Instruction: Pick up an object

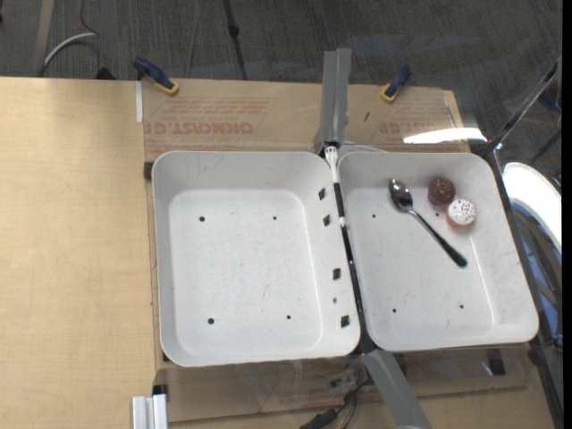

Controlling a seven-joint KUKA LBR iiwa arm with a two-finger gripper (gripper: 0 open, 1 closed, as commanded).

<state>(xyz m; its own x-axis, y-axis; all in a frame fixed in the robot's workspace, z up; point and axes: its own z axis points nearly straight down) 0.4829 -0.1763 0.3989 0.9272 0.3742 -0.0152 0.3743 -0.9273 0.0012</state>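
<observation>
In the right bin (500, 324), toward the frame's upper right, a spoon (424, 222) lies slantwise, its bowl up-left and its dark handle running down-right. Just beside its bowl lie a small brown round thing (441, 189) and a white speckled one (461, 213), both too small to identify and so close I cannot tell whether they touch. A pale curved shape (534, 195) at the right edge is blurred and cut off.

Even, fairly bright overhead light, soft short shadows inside both white bins (170, 239), hard glare patch on the cardboard (444, 136) above the right bin, bright blown-out curve at right edge, focus decent centre, slightly soft toward corners
</observation>
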